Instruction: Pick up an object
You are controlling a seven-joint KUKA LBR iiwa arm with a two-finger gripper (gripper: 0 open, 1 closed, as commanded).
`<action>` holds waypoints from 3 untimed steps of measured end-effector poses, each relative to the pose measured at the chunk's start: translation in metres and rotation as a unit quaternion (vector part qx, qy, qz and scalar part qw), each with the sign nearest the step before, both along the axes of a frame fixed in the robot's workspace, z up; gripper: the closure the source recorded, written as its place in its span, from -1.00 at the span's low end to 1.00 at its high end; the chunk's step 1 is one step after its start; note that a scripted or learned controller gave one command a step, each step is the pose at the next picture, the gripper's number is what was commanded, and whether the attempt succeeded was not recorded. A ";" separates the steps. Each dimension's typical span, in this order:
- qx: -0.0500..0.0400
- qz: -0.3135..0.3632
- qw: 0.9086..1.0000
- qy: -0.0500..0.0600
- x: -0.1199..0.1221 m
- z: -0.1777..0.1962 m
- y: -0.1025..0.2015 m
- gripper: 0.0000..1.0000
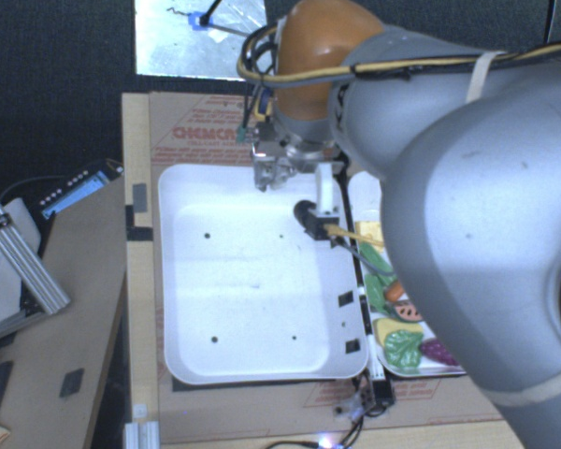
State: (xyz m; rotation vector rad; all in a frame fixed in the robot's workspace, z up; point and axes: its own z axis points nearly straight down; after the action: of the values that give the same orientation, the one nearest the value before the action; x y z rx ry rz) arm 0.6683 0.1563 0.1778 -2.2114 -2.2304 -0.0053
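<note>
Grey arm point(449, 185) over white bins point(182, 344)

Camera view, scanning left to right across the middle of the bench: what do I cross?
Metal rail off the bench → left white bin → gripper near that bin's far right corner → green toy pieces in the right bin → grey arm.

A: Bench top: brown cardboard sheet point(198, 125) with red printing, lying flat under the bins.

B: Past its far edge?

A: Silvery foil-like sheet point(173, 28) on dark cloth, with a small blue bit point(202, 21) on it.

B: Left side?

A: Aluminium rail point(19, 256), tilted; near it a black strip with blue trim point(76, 188).
</note>
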 end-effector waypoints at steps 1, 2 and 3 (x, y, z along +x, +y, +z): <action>0.002 0.002 1.000 -0.002 -0.016 0.051 0.085 1.00; -0.001 -0.004 1.000 0.001 -0.064 0.069 0.042 1.00; -0.001 -0.005 1.000 0.002 -0.109 0.086 0.025 1.00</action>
State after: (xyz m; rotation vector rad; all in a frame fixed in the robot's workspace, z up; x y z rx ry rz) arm 0.5594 0.1813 0.2637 -2.2208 -2.2191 0.0020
